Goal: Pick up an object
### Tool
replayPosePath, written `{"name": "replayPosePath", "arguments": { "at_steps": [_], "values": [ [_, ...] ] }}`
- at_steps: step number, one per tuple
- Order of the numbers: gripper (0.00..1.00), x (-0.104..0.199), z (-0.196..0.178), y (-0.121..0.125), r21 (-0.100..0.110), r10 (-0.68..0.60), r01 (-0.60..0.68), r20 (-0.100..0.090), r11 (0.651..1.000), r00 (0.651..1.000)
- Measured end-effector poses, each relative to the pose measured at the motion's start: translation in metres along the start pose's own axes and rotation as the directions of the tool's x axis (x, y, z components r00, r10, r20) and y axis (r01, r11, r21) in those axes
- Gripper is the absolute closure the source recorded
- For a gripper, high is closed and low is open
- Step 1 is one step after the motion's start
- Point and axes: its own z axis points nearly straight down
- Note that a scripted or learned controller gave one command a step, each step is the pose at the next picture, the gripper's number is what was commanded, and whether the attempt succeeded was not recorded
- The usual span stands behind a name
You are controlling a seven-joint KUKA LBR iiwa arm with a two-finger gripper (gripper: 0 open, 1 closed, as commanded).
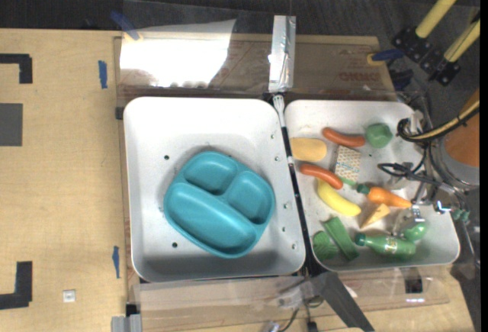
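The right bin (343, 111) holds several toy foods: a red sausage (345, 137), a green ball (377, 133), an orange bun (309, 149), a red pepper (314, 172), a yellow banana (338, 201), a carrot (385, 195), a tan wedge (371, 216), a green bottle (389, 245) and a dark green vegetable (332, 240). My gripper (404, 222) is low in that bin's front right corner, just above the bottle and beside the tan wedge. Cables and wrist parts hide its tip. Nothing is visibly lifted.
The left bin (152, 140) carries a teal divided plate (221, 202). A clear plastic sheet (183, 56) and a metal strip (281, 52) lie behind the bins. Black cables (415, 132) loop over the right bin's far right corner. Wooden bench top (53, 193) extends left.
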Motion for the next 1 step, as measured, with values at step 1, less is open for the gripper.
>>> {"name": "replayPosePath", "arguments": {
  "at_steps": [1],
  "values": [
    [0.00, -0.0183, -0.0244, 0.0033, 0.000, -0.416, 0.416, 0.002, 0.910, 0.910]
  ]
}}
